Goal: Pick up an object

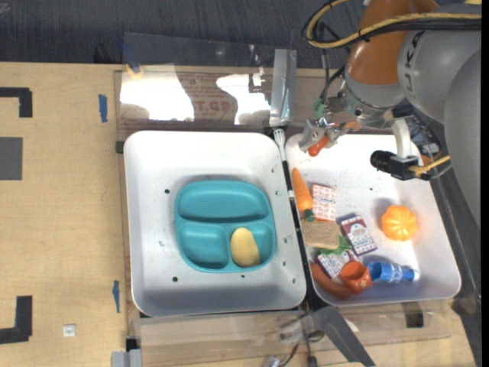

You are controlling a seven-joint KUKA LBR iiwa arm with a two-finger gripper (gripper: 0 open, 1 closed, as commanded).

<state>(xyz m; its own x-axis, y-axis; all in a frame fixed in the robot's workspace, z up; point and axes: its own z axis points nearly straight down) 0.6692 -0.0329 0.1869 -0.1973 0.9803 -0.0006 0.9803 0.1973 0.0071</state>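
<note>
Two white bins side by side. Left bin [145,205]: teal tray [221,220] with a potato [244,247] in its near right compartment. Right bin [439,235]: clutter bunched along the left wall and near edge, with a carrot [302,191], cartons [324,202], a blue bottle [391,272] and an orange [399,222] set apart. Gripper [321,138] over the far left corner of the right bin, nothing seen between fingers; apart or together, cannot tell. Likely poised above the pile to choose a target.

A robotics lab bench: taped plywood top [61,205], two white bins [145,281], toy food, cabled arm [428,60].
</note>
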